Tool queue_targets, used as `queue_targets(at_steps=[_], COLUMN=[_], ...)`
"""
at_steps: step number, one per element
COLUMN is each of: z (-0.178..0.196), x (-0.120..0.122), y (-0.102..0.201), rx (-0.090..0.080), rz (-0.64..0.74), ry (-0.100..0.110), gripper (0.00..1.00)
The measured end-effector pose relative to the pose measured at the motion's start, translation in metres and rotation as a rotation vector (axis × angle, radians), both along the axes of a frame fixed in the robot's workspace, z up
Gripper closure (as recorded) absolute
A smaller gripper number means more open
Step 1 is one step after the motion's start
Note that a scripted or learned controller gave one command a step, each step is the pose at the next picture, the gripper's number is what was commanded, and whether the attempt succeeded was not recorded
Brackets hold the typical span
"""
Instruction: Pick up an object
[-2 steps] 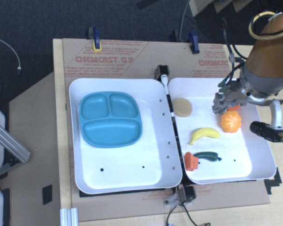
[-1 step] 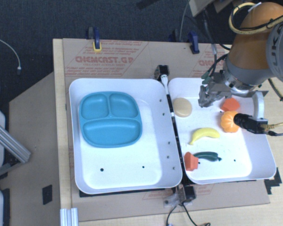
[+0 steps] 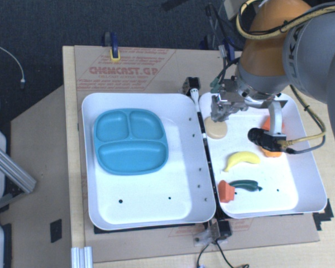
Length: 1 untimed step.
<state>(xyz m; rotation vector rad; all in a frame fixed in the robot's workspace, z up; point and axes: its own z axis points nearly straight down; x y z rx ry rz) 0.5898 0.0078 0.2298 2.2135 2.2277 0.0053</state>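
Both bins (image 3: 184, 166) white. Divided plate (image 3: 131, 141) sky blue. Banana (image 3: 241, 161) yellow; round disc (image 3: 215, 130) pale tan; block (image 3: 226, 191) orange-red; dark green piece (image 3: 247, 186). My arm (image 3: 318, 43) grey, orange band (image 3: 273, 24). Worktop (image 3: 128, 66) brown, red lettering.

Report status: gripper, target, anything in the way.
Gripper low in right bin, above tan disc; grip unconfirmed. Banana, orange block, green piece loose nearby. Blue tray in left bin.

Bench (image 3: 72, 149) bears two white bins (image 3: 151, 214), side by side.
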Motion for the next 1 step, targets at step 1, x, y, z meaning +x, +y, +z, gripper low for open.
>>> queue_targets(at_steps=[1], z=[-0.0123], x=[0.0262], y=[0.0497], rx=[0.0], rz=[-0.001], ry=[0.0], gripper=[1.0])
